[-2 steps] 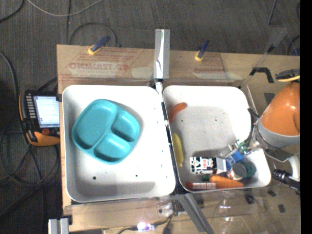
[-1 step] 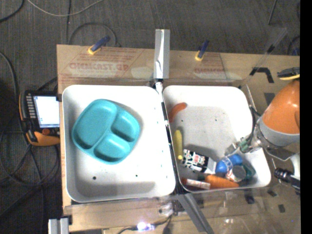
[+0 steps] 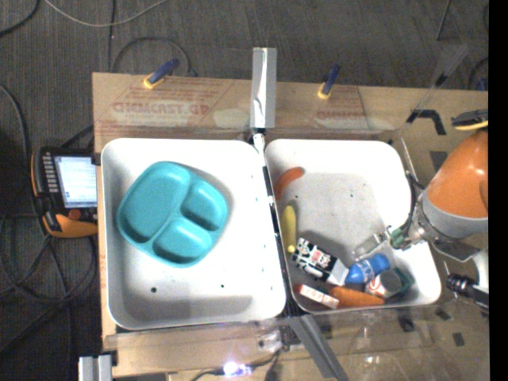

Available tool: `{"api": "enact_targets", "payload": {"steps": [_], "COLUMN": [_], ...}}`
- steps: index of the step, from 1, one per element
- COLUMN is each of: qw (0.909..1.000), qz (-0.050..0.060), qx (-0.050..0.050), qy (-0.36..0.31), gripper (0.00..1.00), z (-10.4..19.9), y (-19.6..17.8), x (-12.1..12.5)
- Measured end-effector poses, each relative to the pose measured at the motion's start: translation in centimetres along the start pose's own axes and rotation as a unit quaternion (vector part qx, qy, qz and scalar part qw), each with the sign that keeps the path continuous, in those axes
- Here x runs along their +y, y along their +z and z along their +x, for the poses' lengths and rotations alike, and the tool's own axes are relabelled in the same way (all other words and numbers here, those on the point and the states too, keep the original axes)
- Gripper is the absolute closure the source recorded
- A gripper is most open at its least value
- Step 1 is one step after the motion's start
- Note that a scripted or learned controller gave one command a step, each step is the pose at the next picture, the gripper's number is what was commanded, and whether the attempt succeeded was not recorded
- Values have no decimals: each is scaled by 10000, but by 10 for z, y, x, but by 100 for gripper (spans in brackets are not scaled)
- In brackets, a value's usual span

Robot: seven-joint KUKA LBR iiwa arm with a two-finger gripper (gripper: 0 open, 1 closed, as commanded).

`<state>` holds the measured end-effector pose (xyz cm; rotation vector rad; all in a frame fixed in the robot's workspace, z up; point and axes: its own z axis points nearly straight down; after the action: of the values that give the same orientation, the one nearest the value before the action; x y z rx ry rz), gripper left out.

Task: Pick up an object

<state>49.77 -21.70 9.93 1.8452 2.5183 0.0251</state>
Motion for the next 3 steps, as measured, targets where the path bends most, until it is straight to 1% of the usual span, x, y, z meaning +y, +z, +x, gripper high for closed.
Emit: {"api": "enact_targets", "payload": {"steps": [1,2,3], "qw": [9980,9979,9979], "qz": [32,38,41], "qx": [-64,-23,-19], "qy": [-632,-645,-646], "gripper": [0,100,0], "z": [10,12,12], "y": [7,0,1], "x": [-3,-1,-1]}}
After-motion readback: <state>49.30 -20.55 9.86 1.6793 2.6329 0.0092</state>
